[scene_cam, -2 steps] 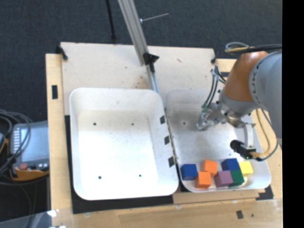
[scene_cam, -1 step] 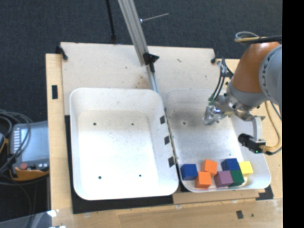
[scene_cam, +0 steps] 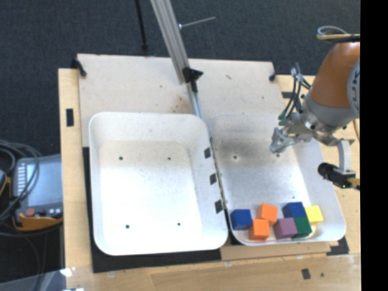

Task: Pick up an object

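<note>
Blocks crowd the near edge of the right bin [scene_cam: 254, 162]: two blue blocks [scene_cam: 241, 218] [scene_cam: 294, 210], two orange blocks [scene_cam: 268, 211] [scene_cam: 260, 228], a purple block [scene_cam: 285, 227], a green block [scene_cam: 303, 226] and a yellow block [scene_cam: 314, 214], most of them touching. The pincer [scene_cam: 279, 143] hangs above the bin's far, bare part, well apart from the cluster; whether it is clenched or released I cannot tell. A good pick would probably target the leftmost blue block or the yellow one, which have free sides. The bin's near wall sits just beside the cluster, so approach from above. The left bin [scene_cam: 151, 180] offers open room on the tabletop [scene_cam: 139, 83].
</note>
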